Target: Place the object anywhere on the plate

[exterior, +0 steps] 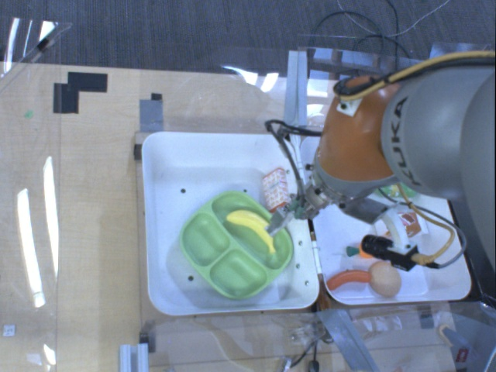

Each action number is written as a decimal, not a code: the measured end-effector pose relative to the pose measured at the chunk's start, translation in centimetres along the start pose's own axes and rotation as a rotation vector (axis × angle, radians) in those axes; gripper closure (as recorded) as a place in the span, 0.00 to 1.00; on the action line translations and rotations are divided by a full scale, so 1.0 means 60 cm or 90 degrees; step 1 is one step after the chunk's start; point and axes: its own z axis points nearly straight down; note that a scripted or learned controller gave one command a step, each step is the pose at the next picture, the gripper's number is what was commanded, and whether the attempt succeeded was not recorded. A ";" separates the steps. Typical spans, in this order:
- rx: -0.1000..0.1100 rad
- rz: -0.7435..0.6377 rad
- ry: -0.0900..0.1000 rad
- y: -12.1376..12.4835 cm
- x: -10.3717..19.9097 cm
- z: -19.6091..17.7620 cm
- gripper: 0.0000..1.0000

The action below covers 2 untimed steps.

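A green divided plate sits in the left white bin. A yellow banana lies on the plate, across its upper right compartment. My gripper hangs just right of the banana, over the plate's right rim, and its tips are close to the banana's right end. Whether they touch the fruit is not clear. The grey and orange arm covers much of the right bin.
A small red and white packet lies in the left bin just above the gripper. In the right bin lie a tan egg-shaped object, an orange carrot-like piece and a white and brown packet.
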 end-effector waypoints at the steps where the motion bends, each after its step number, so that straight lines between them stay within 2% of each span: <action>1: -0.003 -0.002 -0.001 0.004 0.000 -0.018 1.00; 2: -0.003 -0.001 -0.001 0.003 -0.001 -0.018 0.00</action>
